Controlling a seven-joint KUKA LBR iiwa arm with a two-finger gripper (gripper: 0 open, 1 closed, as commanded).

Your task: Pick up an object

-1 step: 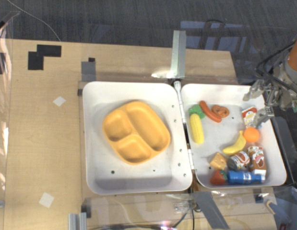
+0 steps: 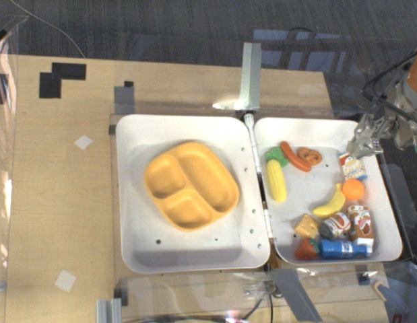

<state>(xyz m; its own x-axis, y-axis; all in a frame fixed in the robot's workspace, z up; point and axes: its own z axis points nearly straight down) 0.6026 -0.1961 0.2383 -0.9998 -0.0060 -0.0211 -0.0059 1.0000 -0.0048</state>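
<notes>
- Nearest the camera, along the right bin's (image 2: 395, 247) 6 o'clock edge, lie a blue bottle (image 2: 345, 249) on its side and a red piece (image 2: 306, 249) touching its left end.
- Just behind them sit a cheese wedge (image 2: 306, 226), a small can (image 2: 335, 225) and a carton (image 2: 360, 222), packed close together.
- A banana (image 2: 331, 204) curves toward 1 o'clock, its tip just beside an orange (image 2: 354, 190).
- A corn cob (image 2: 276, 180) stands lengthwise at the bin's 9 o'clock side, with a green piece (image 2: 274, 155) at its far end.
- At 12 o'clock a red pepper (image 2: 294, 156) lies beside a pretzel (image 2: 309, 157).
- A small red-and-white packet (image 2: 351, 165) sits at 2 o'clock, just behind the orange.
- The left bin (image 2: 134, 247) holds a yellow divided plate (image 2: 190, 184), near its centre.
- The jaws (image 2: 365, 144) hang at the right bin's 2 o'clock corner, just above the packet; they look slightly apart with nothing between them, and whether they touch the packet I cannot tell.
- The tabletop (image 2: 60, 180) stretches away toward 9 o'clock.
</notes>
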